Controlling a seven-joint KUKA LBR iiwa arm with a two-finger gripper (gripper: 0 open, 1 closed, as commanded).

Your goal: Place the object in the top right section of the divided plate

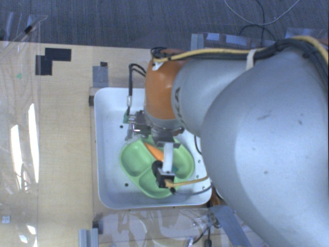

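Gripper [157,140] hangs over the plate [134,161]; I cannot tell its grip. Orange piece [150,148] at plate's twelve o'clock. Probably the placing step; next, check the section and lift clear.

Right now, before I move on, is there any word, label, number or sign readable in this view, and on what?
No readable text anywhere.
On the bench, a black stepped mark: plain shape, no letters.
On the green divided plate, white bin and grey arm: no legible markings.
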